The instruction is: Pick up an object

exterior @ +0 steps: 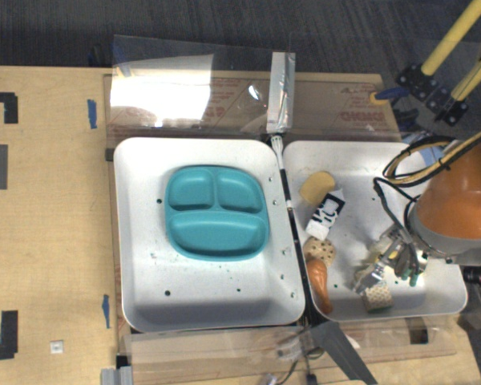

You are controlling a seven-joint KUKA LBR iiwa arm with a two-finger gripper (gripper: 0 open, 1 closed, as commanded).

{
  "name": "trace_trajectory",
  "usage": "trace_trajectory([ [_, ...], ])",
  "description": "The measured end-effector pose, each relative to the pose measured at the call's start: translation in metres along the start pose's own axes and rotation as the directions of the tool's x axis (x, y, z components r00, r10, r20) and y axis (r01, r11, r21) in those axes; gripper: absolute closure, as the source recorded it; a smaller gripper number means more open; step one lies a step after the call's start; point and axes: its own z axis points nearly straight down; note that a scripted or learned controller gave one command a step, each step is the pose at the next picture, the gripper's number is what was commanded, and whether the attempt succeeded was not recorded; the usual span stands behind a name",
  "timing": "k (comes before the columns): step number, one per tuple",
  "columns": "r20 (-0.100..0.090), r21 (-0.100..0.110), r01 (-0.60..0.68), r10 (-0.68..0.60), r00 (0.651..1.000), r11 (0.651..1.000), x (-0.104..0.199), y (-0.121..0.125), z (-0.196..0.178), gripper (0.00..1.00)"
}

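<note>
the two-finger gripper (378,277) hangs low in the right white bin (433,299), at a small beige perforated block (377,296) by the near wall; its opening cannot be told. centre over the block, close squarely, lift straight

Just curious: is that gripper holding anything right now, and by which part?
Cannot be told: the gripper is low in the right bin, just above a small beige block.
</note>
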Motion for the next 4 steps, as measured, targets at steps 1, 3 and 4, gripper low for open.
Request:
trace_trajectory([
  [1,0.000,-0.002,0.007,-0.007,1.000,1.000,-0.074,0.086,0.001,0.00],
  [3,-0.002,0.003,-0.564,0.564,0.826,0.826,-0.091,0.068,0.002,0.00],
  [4,-0.001,0.001,-0.677,0.677,0.736,0.736,-0.049,0.041,0.001,0.00],
])
